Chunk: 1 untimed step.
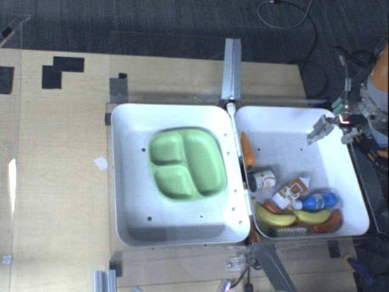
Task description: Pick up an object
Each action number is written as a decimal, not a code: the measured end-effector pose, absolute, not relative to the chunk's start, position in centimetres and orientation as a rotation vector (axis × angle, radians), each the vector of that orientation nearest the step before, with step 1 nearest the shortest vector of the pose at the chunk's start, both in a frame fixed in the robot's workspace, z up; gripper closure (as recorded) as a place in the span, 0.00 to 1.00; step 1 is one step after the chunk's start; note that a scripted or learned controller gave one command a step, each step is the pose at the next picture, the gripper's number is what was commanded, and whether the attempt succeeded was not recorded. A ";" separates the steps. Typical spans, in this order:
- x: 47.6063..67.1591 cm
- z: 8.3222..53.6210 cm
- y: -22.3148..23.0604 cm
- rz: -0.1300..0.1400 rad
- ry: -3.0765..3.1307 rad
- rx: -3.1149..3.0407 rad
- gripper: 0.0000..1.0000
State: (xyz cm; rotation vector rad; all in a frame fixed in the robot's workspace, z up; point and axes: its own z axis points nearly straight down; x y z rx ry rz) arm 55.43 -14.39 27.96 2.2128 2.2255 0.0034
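My gripper [332, 132] hovers over the far right part of the right bin [285, 123], open, with nothing between its fingers. Below it, along the bin's near side, lie a white and orange carton [292, 190], a blue bottle [319, 201], two yellow bananas [276, 216] and a reddish piece [329, 222]. An orange carrot [247, 149] rests against the bin's left wall, with a small white can [264, 179] just beneath it. The objects are all well to the left of and nearer than the gripper.
The left bin [130, 181] holds a green three-compartment plate [185, 163]. A metal divider post [231, 72] stands between the bins at the back. Cables trail on the dark floor behind the bench.
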 end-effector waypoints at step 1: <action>61.5 34.8 -17.5 0.006 2.351 2.071 0.00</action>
